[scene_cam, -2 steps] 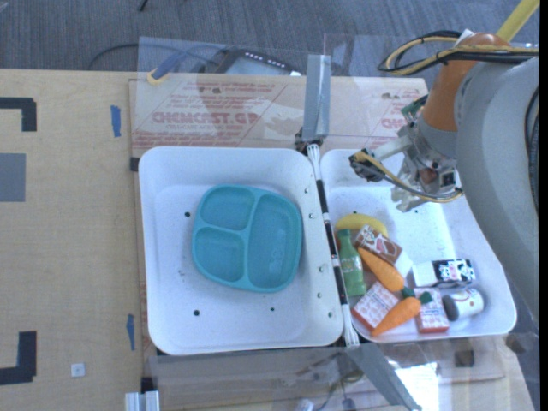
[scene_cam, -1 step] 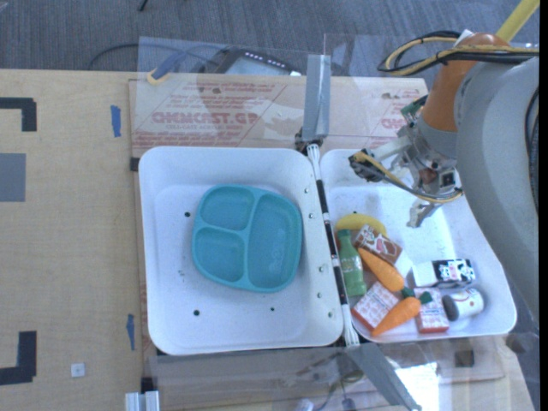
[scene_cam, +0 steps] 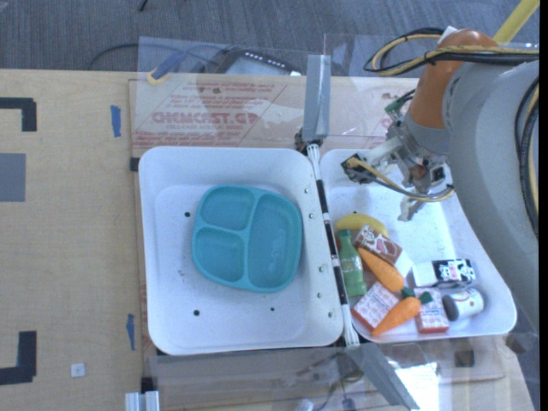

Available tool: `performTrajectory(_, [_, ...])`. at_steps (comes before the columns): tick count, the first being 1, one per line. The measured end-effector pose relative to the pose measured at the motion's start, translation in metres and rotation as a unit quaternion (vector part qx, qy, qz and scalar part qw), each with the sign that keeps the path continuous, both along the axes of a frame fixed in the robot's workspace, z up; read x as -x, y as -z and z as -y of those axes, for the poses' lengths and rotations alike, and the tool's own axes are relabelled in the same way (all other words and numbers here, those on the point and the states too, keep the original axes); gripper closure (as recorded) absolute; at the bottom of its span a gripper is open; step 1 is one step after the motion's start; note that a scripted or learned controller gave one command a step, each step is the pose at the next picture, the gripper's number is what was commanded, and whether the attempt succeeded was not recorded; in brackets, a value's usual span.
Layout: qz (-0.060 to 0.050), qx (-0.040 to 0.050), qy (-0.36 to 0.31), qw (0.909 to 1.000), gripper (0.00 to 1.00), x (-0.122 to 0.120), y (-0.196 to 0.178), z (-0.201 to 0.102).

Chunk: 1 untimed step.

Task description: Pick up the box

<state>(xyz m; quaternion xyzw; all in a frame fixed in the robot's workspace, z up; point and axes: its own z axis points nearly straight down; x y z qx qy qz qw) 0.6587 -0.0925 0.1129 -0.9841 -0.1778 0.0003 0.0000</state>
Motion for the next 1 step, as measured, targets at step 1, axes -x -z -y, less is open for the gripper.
performTrajectory(1, [0.001,-0.0009,0.035,0.9994,0.00,0.0505,0.0270,0.0016])
